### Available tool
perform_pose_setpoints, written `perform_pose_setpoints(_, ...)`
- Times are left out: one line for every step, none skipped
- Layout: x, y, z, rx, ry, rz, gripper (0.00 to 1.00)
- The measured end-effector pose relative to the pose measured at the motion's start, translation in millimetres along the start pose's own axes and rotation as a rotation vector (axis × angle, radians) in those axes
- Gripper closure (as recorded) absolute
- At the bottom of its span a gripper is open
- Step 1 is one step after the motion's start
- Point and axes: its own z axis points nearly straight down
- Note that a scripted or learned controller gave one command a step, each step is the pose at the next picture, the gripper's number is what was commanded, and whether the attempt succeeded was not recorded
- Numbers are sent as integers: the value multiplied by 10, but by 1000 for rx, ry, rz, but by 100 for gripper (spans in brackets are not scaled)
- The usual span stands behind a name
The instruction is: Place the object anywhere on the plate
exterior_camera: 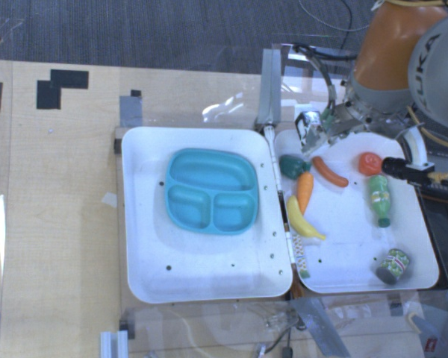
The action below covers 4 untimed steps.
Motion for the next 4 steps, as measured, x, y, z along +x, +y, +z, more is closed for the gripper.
perform_pose_setpoints(524, 286, 461, 6, 3, -16, 100)
perform_pose_setpoints(986, 454, 456, 1, 2, -81, 100)
perform_pose_setpoints(985, 454, 454, 0, 2, -80, 0)
perform_pose_setpoints(510, 456, 444, -1, 1, 46, 0)
